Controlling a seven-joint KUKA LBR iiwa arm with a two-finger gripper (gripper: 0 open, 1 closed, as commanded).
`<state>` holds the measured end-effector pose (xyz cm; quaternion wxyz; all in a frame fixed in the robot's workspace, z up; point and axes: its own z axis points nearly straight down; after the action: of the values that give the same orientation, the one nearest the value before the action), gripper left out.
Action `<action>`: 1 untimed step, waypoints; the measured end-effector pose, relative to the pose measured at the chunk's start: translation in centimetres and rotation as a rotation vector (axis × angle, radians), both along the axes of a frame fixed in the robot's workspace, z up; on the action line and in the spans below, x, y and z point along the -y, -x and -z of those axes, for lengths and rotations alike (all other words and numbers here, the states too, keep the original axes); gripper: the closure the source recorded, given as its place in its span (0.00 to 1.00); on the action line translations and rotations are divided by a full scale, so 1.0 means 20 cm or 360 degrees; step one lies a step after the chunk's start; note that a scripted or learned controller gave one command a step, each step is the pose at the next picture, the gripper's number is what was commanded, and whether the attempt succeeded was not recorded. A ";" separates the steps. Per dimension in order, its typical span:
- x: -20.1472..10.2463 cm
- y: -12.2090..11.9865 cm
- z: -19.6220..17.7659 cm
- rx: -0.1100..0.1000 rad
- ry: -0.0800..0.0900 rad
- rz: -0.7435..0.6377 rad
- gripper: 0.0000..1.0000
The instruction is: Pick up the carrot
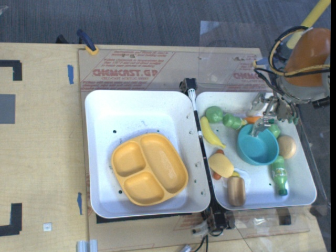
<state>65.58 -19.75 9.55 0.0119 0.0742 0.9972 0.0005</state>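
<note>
A brown bread roll (236, 190) lies at the near edge of the right bin (307, 193), beside a green bottle (279, 175). Farther back sits a blue bowl (257, 146), with a banana (210, 133) to its left. The gripper (265, 121) hangs over the bowl's far rim, just beside the small orange carrot (253, 119); whether its fingers are spread or closed cannot be told. The grey arm (304, 62) reaches in from the right, wrist bent downward. The left bin (105, 109) holds a yellow divided tray (149, 168).

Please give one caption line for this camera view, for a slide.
Gripper over the carrot beside the blue bowl in the right bin.
</note>
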 end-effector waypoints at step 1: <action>0.00 0.02 0.04 -0.0023 -0.0002 0.0000 0.00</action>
<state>65.13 -19.76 8.83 0.0047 0.0743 0.9972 0.0005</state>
